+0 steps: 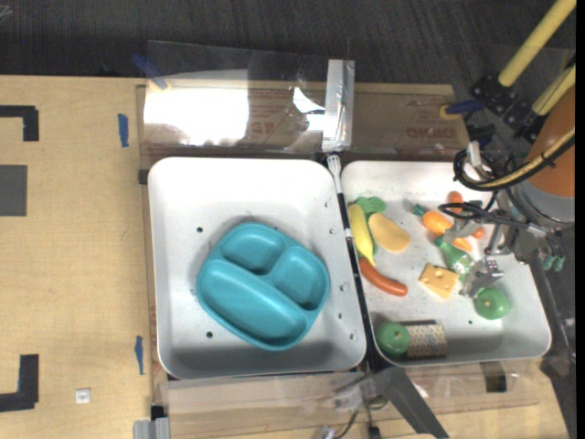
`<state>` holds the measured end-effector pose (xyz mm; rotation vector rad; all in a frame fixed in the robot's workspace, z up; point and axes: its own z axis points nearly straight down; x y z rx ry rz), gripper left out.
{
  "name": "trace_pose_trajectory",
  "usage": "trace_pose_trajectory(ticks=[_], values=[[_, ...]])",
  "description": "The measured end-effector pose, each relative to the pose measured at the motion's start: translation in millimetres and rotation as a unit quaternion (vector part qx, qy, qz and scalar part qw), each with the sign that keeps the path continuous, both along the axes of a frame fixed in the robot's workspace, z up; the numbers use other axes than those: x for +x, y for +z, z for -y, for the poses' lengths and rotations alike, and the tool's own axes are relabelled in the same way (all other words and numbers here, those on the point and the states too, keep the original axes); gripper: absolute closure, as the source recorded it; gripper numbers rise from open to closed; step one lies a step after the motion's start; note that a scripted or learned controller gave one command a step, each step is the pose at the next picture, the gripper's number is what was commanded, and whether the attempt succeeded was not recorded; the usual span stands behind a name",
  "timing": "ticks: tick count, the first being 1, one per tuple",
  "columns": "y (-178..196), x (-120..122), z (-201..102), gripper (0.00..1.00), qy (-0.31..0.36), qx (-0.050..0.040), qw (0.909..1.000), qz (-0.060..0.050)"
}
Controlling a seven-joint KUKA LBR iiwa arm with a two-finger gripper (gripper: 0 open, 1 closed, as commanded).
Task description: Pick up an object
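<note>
The right bin [411, 183] holds several toy foods. A yellow banana [362, 234] and a pale yellow piece [393, 237] lie at its left, with an orange-red sausage [382, 280] below them. A cheese wedge [439, 282] sits mid-bin and an orange carrot [437, 219] lies higher up. My gripper [483, 273] hangs low over the bin's right part. It is just above a green apple [493, 305] and beside a small green piece [454, 256]. Cables and the wrist hide what lies under it.
The left bin [174, 190] holds a teal divided plate [263, 283]. A second green ball [394, 337] and a brown speckled block [426, 338] lie at the right bin's front edge. The arm's orange band [559, 154] and cables [484, 167] crowd the right side.
</note>
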<state>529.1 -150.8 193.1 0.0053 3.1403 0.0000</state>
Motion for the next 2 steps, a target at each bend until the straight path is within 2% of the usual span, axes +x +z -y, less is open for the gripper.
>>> trace_pose_trajectory(ticks=[1, 2], values=[[-89.2, 45.4, 39.3, 0.00, 0.007, -0.0027, 0.9999, 0.010], [-105.1, 46.6, 73.6, 0.00, 0.008, -0.0021, 0.9999, 0.006]])
